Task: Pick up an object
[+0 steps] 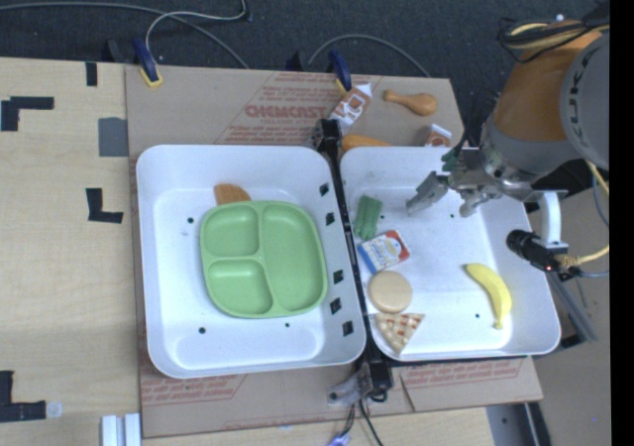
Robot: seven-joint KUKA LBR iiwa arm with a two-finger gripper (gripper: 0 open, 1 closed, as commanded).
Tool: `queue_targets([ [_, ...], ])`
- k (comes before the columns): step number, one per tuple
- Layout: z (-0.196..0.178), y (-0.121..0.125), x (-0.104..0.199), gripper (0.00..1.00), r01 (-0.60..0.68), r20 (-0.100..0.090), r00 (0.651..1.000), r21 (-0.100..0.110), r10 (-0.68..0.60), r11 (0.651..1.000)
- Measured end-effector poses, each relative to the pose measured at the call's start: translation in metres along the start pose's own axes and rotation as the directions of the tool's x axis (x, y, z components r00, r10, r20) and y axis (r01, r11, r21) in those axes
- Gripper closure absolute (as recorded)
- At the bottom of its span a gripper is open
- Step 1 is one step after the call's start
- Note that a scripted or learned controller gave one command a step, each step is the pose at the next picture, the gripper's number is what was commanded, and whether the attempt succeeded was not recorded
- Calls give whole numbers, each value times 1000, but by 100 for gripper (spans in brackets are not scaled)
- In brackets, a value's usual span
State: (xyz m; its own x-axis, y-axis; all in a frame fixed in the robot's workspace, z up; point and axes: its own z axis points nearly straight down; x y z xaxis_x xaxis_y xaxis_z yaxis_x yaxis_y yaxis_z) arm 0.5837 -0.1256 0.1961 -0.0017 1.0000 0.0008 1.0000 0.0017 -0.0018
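My gripper (446, 198) hangs over the upper part of the right bin (540, 335), open, with nothing between its fingers. Below it and to the left, along the bin's left wall, lie a green piece (368, 216), a blue and red packet (384, 252), a round tan bun (389, 290) and a waffle-patterned wedge (399, 330). A yellow banana (492, 292) rests at the lower right, apart from the gripper.
The left bin (163, 335) holds a green divided plate (264, 258) with an orange piece (232, 193) poking out from behind it. On the cardboard behind the bins lie a tan drumstick shape (411, 100) and a small packet (349, 105).
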Motion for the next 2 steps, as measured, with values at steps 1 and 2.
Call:
queue_targets([
  [1, 107, 16, 29, 0, 0, 1, 1000, -1, 0, 1000],
  [2, 111, 85, 21, 0, 0, 2, 1000, -2, 0, 1000],
])
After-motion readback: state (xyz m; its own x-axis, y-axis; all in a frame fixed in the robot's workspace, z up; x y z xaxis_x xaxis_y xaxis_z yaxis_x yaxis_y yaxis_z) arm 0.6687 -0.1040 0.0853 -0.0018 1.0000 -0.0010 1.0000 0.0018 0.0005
